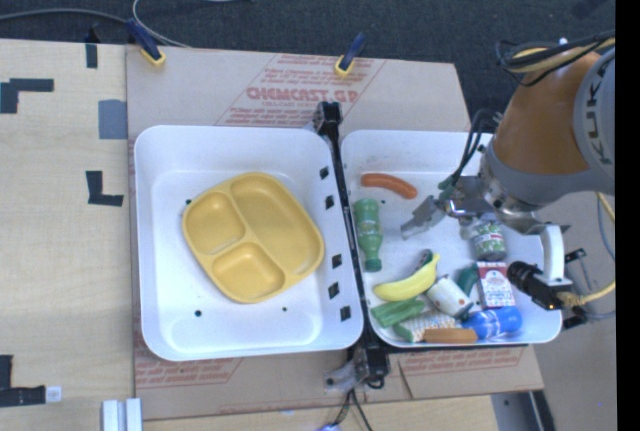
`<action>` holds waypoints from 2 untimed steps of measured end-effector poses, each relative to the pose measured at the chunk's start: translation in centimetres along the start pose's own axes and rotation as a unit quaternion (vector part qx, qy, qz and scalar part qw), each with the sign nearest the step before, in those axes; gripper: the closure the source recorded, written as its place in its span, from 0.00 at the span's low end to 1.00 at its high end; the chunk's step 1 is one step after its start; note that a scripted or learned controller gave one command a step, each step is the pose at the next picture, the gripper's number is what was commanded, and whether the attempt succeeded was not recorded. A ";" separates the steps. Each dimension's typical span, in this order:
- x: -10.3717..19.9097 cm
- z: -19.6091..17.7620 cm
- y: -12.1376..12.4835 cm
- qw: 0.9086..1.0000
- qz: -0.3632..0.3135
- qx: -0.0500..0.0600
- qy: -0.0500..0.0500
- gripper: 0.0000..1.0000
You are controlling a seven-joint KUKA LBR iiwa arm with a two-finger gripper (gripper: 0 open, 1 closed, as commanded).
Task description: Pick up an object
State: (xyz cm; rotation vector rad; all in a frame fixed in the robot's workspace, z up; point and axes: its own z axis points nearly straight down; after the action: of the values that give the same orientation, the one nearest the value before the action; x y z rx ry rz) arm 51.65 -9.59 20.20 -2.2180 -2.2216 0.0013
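Plate (253, 237) in left bin (160, 219); banana (408, 283) in right bin (440, 147).

Glossy yellow plastic tray (252, 236); matt cardboard (290, 89).

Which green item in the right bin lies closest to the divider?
The green bottle, lying lengthwise right beside the divider. The other green pieces sit lower, under the banana, or further right.

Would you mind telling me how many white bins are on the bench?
2: the left bin holds a yellow divided plate; the right bin holds the small items, under the gripper.
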 end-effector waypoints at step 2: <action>-4.5 11.6 5.9 1.000 0.001 -0.002 0.000 0.00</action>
State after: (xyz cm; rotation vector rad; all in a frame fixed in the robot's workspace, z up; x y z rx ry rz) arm 57.51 -14.11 8.61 -2.2215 -2.2221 -0.0016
